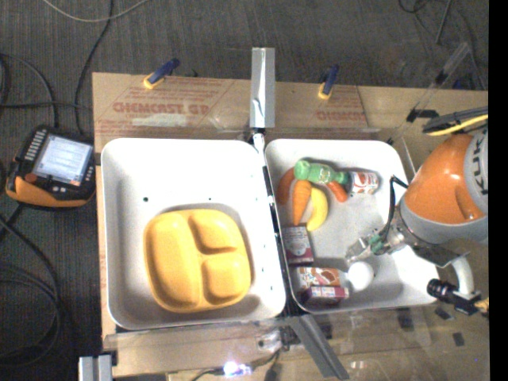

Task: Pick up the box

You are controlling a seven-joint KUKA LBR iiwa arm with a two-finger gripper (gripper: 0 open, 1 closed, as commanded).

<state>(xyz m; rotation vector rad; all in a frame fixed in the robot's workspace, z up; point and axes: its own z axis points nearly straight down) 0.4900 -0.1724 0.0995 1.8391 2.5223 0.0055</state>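
2 boxes [299, 244] [321, 284] are lying in the right bin's [373, 148] left corner, near an egg [360, 275]. Gripper [367, 247] is hovering beside them; its state I cannot tell. Risk: it is nudging the egg or grabbing the wall-hugging box badly.

Two shallow white bins side by side on a brown counter [119, 105].
Left bin [127, 173] holds a yellow sectioned plastic tray [198, 258]; in the right bin [381, 153], the gripper [367, 247] hovers just right of a small maroon carton box [298, 243], above a brown-labelled box [320, 283] and white egg [360, 275].
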